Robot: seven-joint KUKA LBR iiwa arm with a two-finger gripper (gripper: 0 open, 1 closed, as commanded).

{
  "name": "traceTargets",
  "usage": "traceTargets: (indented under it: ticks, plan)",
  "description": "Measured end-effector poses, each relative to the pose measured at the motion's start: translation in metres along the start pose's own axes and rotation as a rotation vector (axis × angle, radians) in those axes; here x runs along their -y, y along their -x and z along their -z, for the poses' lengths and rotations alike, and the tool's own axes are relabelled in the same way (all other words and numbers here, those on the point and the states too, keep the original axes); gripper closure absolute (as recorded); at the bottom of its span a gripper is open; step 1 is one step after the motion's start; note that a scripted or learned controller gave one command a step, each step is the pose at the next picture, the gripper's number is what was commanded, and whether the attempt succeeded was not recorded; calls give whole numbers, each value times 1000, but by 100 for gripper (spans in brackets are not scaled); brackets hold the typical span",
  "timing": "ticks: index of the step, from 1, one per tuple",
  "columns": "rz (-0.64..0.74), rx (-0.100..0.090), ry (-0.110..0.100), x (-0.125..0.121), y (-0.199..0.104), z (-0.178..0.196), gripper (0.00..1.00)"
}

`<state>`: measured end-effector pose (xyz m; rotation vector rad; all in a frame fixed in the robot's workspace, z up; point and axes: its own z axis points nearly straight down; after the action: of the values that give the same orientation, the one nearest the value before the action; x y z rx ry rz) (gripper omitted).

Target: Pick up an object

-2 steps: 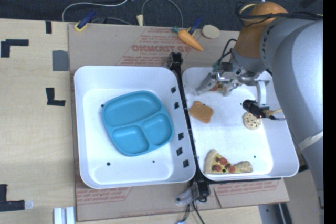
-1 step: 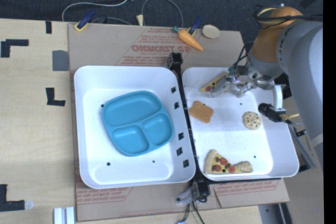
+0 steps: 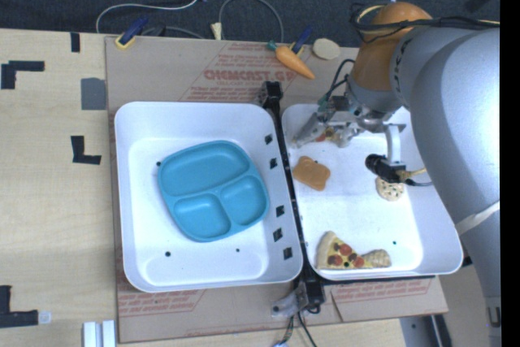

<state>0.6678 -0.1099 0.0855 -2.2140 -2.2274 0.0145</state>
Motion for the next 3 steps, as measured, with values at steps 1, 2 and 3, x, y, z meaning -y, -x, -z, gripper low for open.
traceTargets:
  ticks: [1, 2, 3]
  plan:
    - [-5, -5, 10, -1, 30, 0, 0]
    - [-4, -3, 10, 34, -11, 1, 0]
    - [-4, -4, 7, 3, -15, 0, 0]
